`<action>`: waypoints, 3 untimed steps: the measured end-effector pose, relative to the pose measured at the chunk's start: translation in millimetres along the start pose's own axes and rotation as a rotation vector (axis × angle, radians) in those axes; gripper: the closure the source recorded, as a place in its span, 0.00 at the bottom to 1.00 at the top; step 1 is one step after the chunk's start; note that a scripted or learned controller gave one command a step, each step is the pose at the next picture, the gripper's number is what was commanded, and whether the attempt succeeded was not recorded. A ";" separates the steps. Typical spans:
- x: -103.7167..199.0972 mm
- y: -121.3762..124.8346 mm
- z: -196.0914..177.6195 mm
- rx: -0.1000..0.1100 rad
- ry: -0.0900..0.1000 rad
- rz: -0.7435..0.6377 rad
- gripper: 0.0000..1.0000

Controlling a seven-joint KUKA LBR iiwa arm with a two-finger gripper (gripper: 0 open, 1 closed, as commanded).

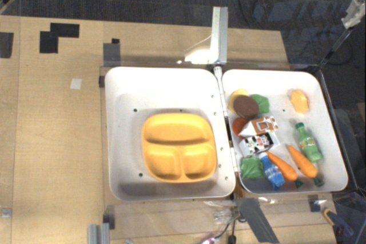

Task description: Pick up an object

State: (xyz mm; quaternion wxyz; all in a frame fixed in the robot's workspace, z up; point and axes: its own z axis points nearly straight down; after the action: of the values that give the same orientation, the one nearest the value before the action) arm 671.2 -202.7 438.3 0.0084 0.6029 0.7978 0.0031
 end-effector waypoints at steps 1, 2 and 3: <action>0.6 1.6 -13.7 -0.008 -0.004 -0.003 1.00; 0.6 1.6 -13.6 -0.008 -0.004 -0.003 0.00; 35.5 8.5 1.1 0.008 0.006 -0.157 0.00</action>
State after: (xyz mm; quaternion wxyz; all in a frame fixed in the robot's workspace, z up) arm 669.7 -166.2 436.9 0.0037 0.5384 0.8427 0.0012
